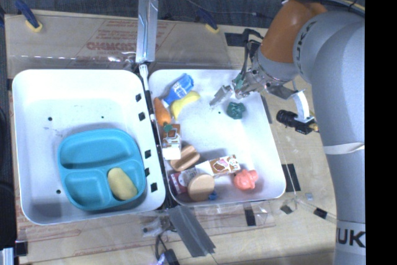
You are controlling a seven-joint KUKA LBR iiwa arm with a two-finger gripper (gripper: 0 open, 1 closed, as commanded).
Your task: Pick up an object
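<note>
Right bin [273,161], near edge: pink toy [246,179], round bun [200,185], snack packet [224,164]. Further back, a dark green lump [236,110] just below the end effector [228,94], whose fingers look spread and pinch nothing. Banana [184,103] and blue bottle [178,87] sit beyond, leftward.

My claw [224,95] hung over the far end of the right bin [267,133], with nothing between its fingers. Just beside it, toward my arm, lay a dark green lump [235,110]. On its other side sat a blue bottle [178,87] and a banana [185,103]. Well beyond those, in the left bin [31,133], a blue tray [93,152] held a yellow potato [122,184].
</note>
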